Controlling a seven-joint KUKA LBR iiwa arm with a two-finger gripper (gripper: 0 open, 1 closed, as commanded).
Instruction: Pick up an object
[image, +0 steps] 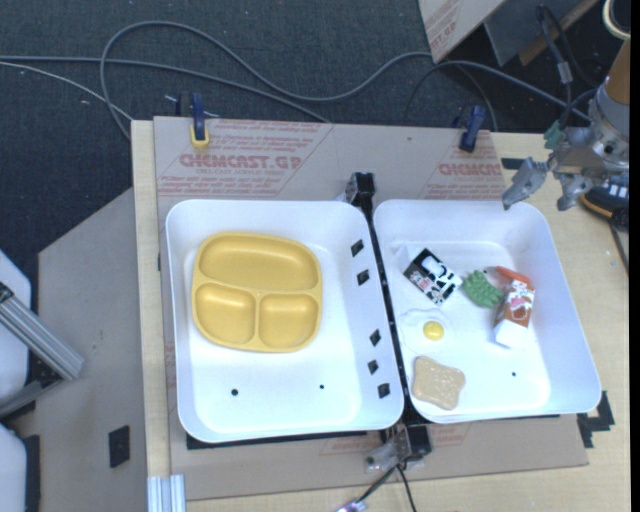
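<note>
The right bin (560, 372) holds several small items: a black-and-white packet (431, 275), a green toy (481, 288), a red-and-white carton (514, 308), a fried-egg toy (430, 328) and a tan bread slice (438, 383). My gripper (546, 190) hangs above the bin's far right corner, away from all the items. Its two grey fingers stand spread apart and open, with nothing between them.
The left bin (200, 400) holds a yellow compartment plate (258, 291). A black divider with clips (372, 290) runs between the bins. Blue clamps (198, 112) (470, 126) hold the cardboard base at the back. Cables lie on the floor behind.
</note>
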